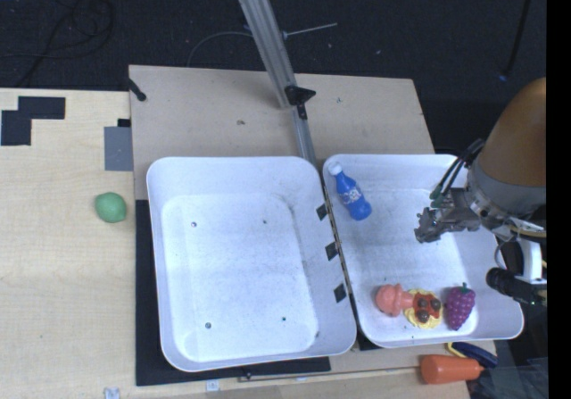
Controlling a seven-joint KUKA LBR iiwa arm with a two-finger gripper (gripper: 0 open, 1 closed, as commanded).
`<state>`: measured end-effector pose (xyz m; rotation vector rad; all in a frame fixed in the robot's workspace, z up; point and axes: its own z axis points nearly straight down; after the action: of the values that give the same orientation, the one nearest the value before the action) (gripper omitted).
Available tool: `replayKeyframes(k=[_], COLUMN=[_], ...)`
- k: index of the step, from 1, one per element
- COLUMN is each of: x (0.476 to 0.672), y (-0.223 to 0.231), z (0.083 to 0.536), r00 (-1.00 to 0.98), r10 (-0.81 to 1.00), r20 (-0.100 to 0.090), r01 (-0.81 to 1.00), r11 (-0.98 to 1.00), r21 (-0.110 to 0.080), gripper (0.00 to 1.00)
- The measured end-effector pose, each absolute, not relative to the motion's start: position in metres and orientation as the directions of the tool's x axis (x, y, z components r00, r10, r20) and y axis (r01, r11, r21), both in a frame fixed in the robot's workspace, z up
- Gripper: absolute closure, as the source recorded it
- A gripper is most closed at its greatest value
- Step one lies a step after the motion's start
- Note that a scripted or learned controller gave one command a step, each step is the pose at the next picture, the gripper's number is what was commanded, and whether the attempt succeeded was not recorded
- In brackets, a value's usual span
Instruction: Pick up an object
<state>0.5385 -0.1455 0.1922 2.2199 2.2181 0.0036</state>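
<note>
Two bins face you: the right bin (pixel 393 236) holds a blue bottle (pixel 351 195), toys (pixel 426 305); the gripper (pixel 432 226) hovers there, its grip unreadable. Green ball (pixel 111 207) sits on the table (pixel 53 281).

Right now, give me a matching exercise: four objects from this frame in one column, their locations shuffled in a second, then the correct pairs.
Things:
1. bottle
2. grapes
3. green ball
4. carrot

Places:
A. on the bench left of both bins
B. right bin, near right corner
C. bench edge, in front of the right bin
D. right bin, far left corner

Pairs: 1-D, 2-B, 3-A, 4-C
</note>
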Motion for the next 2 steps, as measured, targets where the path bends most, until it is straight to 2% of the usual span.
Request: replayKeyframes(k=[1,2], x=[0.539,0.554], y=[-0.146,-0.094], z=[0.227,0.217], r00=[0.000,-0.004], r10=[1.000,1.000], r20=[-0.001,0.001], r01=[1.000,1.000], r11=[0.000,0.004], r21=[0.003,-0.001], gripper=[1.00,1.00])
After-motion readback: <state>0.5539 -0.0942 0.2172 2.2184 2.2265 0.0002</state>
